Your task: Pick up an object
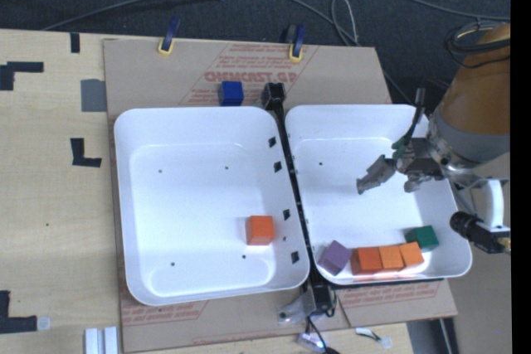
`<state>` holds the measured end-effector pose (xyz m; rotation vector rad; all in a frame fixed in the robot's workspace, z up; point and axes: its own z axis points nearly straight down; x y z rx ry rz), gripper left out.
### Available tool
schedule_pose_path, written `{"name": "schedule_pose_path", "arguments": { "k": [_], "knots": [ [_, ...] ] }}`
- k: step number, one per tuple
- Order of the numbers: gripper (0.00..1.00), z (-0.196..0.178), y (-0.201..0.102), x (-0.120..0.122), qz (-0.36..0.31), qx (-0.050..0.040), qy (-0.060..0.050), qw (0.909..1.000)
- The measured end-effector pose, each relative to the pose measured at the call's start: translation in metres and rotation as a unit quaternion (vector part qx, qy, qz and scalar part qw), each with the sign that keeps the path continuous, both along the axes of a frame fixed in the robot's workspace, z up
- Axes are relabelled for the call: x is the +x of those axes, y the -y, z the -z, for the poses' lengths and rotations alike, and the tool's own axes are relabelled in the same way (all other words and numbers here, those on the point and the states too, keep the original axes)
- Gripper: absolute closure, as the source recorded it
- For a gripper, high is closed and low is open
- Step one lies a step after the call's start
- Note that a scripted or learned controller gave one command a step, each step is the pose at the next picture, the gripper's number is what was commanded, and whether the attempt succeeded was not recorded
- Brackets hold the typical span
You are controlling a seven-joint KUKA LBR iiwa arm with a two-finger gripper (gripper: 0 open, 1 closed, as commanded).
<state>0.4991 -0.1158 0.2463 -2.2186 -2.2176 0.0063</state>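
Note:
My gripper (392, 180) hangs over the middle of the right bin (348, 122), its two dark fingers spread apart, open, with nothing between them. Along that bin's front wall lie a purple block (334, 256), three orange blocks in a row (388, 259) and a green block (424, 237), all in front of the gripper and apart from it. An orange cube (260, 230) sits alone in the left bin (166, 128), near its front right.
A blue cube (231, 92) rests on the cardboard behind the left bin, outside both bins. Two clamps (295, 44) hold the cardboard's back edge. Black clips (286, 178) run along the seam between the bins. Cables trail across the dark floor behind.

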Motion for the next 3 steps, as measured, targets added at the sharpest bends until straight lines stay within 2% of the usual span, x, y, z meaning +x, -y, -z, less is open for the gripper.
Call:
{"name": "schedule_pose_path", "arguments": {
  "k": [1,2,3],
  "knots": [
    [0.0,-0.002,0.0,0.001,0.0,-0.0002,0.003,1.0],
    [0.0,0.04,-0.003,-0.001,-0.001,0.0,0.001,1.0],
    [0.0,0.1,-0.003,-0.009,0.0,0.0002,0.0,1.0]
  ]
}}
